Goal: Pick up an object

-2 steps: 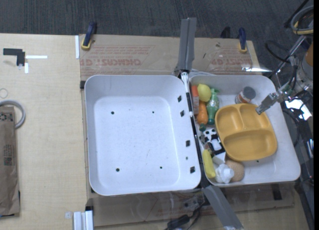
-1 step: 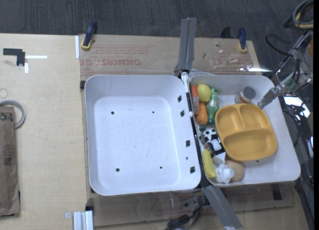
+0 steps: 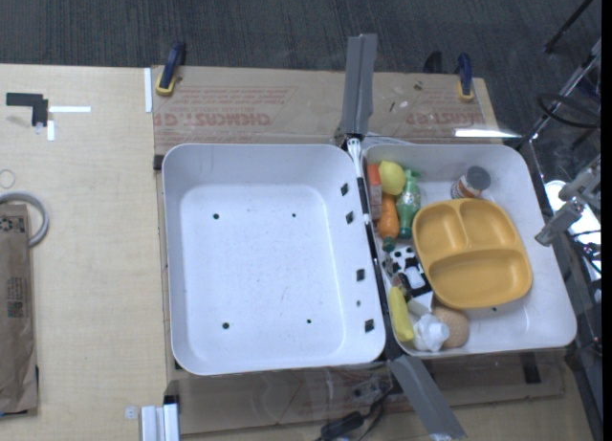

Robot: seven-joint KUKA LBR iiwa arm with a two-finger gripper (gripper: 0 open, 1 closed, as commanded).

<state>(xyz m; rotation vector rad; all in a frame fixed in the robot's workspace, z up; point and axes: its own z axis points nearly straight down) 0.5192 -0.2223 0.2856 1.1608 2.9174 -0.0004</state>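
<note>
Camera view gives you the right bin [image 3: 550, 319] holding a yellow tray [image 3: 475, 253], lemon [image 3: 391, 177], carrot [image 3: 388, 220] and banana [image 3: 400, 313], left bin [image 3: 191, 267] beside it; gripper state: you cannot tell.

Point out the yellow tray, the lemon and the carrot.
yellow tray [image 3: 475, 255]: camera view, on the ridge between its compartments.
lemon [image 3: 391, 177]: camera view, on the middle of its yellow skin.
carrot [image 3: 388, 221]: camera view, on its orange body.

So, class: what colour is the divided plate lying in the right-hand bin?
Yellow-orange, plain, seen best in the camera view: divided plate.
</note>
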